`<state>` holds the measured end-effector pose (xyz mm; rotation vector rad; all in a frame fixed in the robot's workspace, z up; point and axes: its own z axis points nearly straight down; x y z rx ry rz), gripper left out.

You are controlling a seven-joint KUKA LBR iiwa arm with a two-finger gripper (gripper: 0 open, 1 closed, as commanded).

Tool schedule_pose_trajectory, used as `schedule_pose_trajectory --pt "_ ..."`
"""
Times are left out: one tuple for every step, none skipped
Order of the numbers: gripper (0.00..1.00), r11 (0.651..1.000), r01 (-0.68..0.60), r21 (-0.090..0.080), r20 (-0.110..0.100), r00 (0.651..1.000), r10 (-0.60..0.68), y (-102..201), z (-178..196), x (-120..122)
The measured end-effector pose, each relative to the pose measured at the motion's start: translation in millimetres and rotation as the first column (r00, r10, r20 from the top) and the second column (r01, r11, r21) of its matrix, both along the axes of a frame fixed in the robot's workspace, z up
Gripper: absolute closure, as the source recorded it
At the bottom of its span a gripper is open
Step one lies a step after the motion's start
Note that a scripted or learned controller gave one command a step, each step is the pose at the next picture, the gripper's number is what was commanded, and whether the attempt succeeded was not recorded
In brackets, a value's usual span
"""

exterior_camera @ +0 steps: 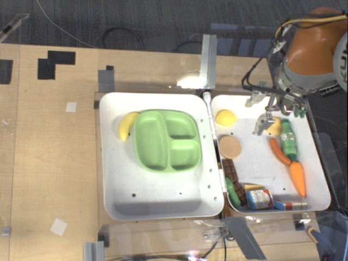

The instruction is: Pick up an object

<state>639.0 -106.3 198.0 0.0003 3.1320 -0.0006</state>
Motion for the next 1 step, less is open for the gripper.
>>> schedule_pose_trajectory --pt "0.00 0.977 0.211 0.001 0.002 0.977 -0.211 -65.5 -102.1 -37.7"
